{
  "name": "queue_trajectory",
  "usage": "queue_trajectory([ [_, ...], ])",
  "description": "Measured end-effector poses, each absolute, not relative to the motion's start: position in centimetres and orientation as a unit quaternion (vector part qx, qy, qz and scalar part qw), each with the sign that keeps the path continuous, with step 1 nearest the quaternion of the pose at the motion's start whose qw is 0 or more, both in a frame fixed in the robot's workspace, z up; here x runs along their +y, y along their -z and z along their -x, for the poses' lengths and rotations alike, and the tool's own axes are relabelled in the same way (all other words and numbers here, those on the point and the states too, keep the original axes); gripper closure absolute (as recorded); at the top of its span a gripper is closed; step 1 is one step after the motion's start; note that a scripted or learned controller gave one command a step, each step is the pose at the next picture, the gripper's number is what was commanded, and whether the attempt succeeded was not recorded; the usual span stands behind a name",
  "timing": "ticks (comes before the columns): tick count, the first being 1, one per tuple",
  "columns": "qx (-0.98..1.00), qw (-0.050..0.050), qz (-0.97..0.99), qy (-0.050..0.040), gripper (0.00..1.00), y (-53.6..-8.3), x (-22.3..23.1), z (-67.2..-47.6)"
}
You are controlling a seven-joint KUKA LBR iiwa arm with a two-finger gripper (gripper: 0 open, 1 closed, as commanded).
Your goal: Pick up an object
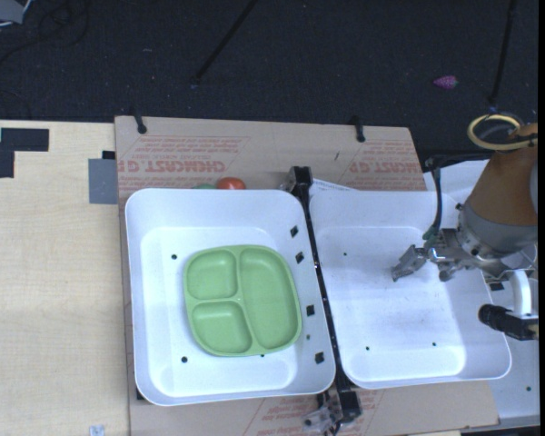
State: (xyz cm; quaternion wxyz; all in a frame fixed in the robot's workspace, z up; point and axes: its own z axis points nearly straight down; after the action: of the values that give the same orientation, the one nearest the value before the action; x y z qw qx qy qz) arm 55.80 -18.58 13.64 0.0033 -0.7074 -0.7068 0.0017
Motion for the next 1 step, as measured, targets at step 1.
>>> queue_trajectory([
  [1, -0.706, 0.002, 0.708, -0.0009, 0.00, -8.51, -18.48, -55.78],
])
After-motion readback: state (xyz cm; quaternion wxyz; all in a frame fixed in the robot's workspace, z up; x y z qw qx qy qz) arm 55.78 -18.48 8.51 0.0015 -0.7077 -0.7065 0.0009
